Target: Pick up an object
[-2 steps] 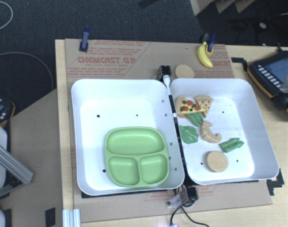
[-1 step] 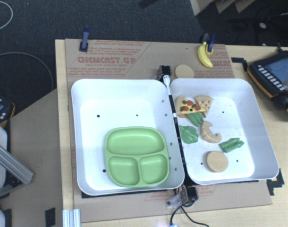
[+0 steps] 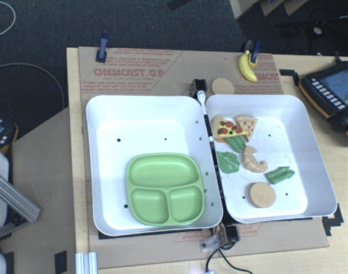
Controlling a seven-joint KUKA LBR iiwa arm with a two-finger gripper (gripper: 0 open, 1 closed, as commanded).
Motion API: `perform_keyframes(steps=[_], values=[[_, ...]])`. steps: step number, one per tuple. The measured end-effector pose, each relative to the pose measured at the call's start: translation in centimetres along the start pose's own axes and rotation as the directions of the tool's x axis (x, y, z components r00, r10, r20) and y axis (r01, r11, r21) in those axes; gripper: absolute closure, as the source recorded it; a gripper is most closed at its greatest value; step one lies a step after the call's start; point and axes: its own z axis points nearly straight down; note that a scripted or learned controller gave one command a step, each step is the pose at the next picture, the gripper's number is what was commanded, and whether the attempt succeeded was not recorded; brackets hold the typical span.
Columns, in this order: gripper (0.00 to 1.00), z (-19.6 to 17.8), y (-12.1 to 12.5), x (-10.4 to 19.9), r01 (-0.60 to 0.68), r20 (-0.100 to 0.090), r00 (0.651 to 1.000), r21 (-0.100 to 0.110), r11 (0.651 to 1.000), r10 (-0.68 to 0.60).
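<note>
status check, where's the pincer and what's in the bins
No grasp on anything yet. Right bin: pizza slice, round cookie, green leaves lying loose. Left bin: green divided tray. Nothing blocking the food.

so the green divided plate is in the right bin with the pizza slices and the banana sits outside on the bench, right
Not quite. The camera view shows the green divided plate in the left bin, alone there. The pizza slices lie in the right bin, and the banana does sit outside the bins on the bench.
</note>
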Motion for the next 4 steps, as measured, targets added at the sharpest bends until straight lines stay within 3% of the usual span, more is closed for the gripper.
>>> perform_keyframes(steps=[1,2,4], values=[[1.00,-1.1,0.1,0.0,0.001,0.003,1.000,-0.004,1.000,-0.001],[1.00,1.4,-6.8,0.2,-0.009,-0.022,1.000,0.039,0.999,0.010],[1.00,-0.9,-6.2,0.1,-0.006,-0.015,1.000,0.026,1.000,0.006]])
